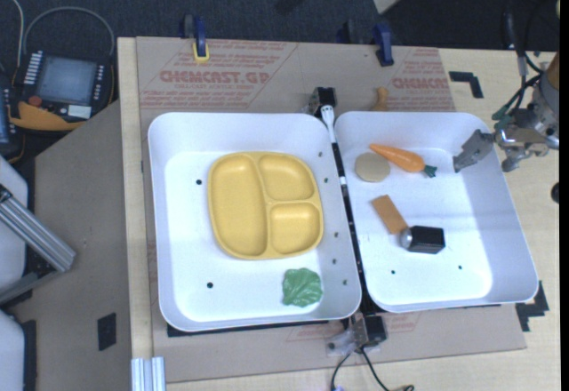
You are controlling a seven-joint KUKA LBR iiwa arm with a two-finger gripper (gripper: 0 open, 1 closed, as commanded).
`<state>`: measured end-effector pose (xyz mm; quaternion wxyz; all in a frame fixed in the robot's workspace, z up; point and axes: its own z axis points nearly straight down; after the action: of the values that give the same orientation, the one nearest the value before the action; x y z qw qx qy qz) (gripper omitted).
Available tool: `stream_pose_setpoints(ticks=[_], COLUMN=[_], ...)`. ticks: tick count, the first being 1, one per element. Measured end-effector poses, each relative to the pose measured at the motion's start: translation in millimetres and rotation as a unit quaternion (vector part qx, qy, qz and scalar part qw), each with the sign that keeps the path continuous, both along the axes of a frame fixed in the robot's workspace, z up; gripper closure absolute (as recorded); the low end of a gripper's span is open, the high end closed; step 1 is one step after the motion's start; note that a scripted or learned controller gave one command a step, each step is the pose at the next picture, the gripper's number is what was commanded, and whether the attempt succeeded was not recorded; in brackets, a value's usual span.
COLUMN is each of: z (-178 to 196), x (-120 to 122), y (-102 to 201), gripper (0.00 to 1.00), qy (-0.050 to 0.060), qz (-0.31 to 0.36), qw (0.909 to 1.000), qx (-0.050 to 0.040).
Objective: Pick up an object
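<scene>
In the right bin lie an orange carrot, a beige round piece, a brown flat block and a black and silver object. My gripper hangs over the bin's upper right rim, to the right of the carrot. Its fingers are spread open, and nothing is between them. The left bin holds a yellow divided plate, with a green leafy piece lying below it.
The two bins meet at a raised rim down the middle. A brown board lies under them, with blue clamps at its far edge. A pendant with a screen rests off the bench to the left.
</scene>
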<state>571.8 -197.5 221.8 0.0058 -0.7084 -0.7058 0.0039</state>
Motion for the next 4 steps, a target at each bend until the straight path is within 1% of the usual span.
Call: stream_pose_setpoints(ticks=[1,2,4], z=[7.9,-56.0,-139.9], x=[3.0,0.5,-5.7], y=[0.7,-0.8,-1.9], gripper=[0.0,0.0,0.0], qy=[-0.007,-0.003,-0.004], qz=[0.002,0.001,0.002], qw=[1.0,1.0,1.0], qx=[-0.0017,0.0,-0.0001])
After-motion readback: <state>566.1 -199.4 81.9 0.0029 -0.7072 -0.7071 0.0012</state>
